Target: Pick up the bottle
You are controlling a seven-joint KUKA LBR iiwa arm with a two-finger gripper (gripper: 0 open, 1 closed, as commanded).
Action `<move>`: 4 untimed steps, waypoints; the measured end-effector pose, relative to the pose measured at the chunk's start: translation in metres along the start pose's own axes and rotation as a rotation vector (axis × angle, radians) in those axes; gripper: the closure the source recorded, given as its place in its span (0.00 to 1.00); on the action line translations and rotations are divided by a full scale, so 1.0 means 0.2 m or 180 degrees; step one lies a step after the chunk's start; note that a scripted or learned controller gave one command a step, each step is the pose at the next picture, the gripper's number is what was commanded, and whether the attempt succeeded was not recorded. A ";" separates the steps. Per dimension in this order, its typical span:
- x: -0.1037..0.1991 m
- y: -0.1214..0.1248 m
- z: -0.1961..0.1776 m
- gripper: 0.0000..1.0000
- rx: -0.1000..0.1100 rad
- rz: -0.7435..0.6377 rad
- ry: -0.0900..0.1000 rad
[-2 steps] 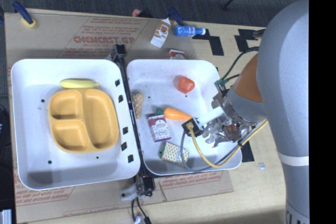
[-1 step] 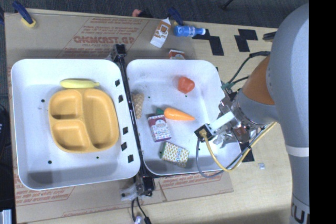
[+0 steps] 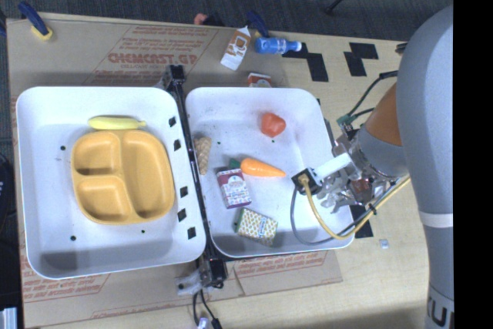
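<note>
Hovering over the right edge of the right bin [image 3: 308, 100], the gripper [image 3: 339, 193] sits among cables, and whether it is released or clenched I cannot tell; nothing shows in its grasp. The bottle [image 3: 276, 46], blue with a pale cap, lies on its side on the bench beyond the bins, well apart from the gripper and just beside a small carton [image 3: 236, 48]. Inside the right bin lie a carrot [image 3: 262, 168], a red piece [image 3: 272, 124] and two small packets. By my judgement the task is barely begun: reaching the bottle, closing on it and lifting are all left.
</note>
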State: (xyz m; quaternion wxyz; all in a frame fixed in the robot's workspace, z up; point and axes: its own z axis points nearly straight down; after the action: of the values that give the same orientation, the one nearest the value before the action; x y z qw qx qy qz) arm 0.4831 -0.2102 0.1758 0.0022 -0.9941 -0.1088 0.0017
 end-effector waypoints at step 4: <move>-0.04 -0.01 0.05 1.00 0.0007 0.0040 -0.0002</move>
State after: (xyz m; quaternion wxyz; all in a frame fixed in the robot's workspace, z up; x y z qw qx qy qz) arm 0.4756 -0.2104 0.1655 0.0031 -0.9947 -0.1025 0.0021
